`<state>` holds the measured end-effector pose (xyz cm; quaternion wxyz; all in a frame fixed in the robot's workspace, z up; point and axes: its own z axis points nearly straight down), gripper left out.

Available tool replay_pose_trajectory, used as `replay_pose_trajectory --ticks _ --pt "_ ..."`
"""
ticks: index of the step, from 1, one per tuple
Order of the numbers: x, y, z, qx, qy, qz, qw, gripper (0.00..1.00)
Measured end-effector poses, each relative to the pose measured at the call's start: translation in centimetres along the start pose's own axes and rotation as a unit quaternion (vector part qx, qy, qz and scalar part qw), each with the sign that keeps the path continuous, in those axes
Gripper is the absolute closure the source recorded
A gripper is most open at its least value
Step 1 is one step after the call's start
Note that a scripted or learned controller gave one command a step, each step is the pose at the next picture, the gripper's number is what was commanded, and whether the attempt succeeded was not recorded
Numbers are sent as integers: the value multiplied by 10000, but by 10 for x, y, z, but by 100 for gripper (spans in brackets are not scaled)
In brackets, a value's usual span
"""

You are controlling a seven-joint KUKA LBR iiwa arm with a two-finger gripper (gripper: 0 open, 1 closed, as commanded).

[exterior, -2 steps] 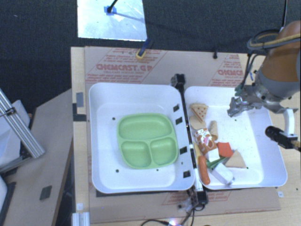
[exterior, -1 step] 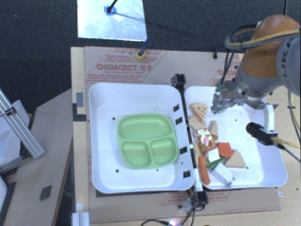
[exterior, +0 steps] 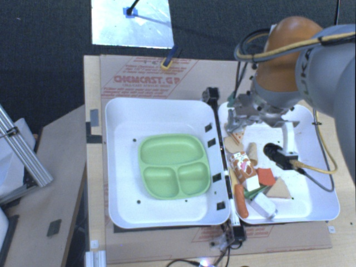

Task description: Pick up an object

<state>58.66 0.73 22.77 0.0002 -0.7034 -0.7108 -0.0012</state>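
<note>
The right bin [exterior: 317,204] holds a pile of toy foods along its left side. Among them are an orange carrot [exterior: 240,201], a red block [exterior: 266,176], a tan wedge [exterior: 280,190], a white piece [exterior: 265,206] and a red-and-white patterned piece [exterior: 242,162]. A tan disc [exterior: 230,144] and a beige piece [exterior: 252,150] lie further back. My gripper [exterior: 236,123] hangs low over the back left corner of this bin, just behind the tan disc. A small orange-and-pale piece [exterior: 237,136] lies right under it.
The left bin [exterior: 122,121] holds a green divided plate [exterior: 173,166]. A black clip strip [exterior: 218,149] runs between the two bins. The right half of the right bin is bare white floor. A shiny sheet [exterior: 132,15] lies behind the bench.
</note>
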Motion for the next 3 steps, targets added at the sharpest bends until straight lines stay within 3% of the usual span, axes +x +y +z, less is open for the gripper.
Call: replay_pose_trajectory --ticks 1,2,3 --pt "56 -7 -6 2 4 -3 10000 100" --pt "79 3 9 1 -8 15 10000 100" --pt "74 -10 5 11 -11 52 10000 100"
